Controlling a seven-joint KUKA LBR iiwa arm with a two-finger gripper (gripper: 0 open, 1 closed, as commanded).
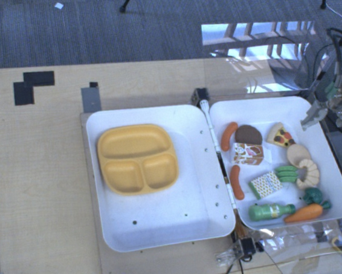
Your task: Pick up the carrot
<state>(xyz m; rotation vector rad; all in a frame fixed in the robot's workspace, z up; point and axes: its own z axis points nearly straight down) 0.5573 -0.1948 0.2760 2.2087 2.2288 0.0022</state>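
Carrot (303, 213) lies at the near edge of the right-hand bin (339, 173), well apart from me, its long axis running almost level across the view, fat end toward the bin's outer corner, tip toward the green bottle (271, 211) that it nearly touches. A small broccoli (314, 195) sits just behind it. I hover at the bin's far right rim; my gripper (313, 117) is up by the corner, beyond the pizza slice (280, 135). Whether I am spread or pinched I cannot tell; the metal blurs against the bench edge. Nothing sits in my grasp that I can make out. From here the carrot lies down the bin wall toward the camera, so I judge the reach must travel along that wall, then close across the carrot's narrow width.
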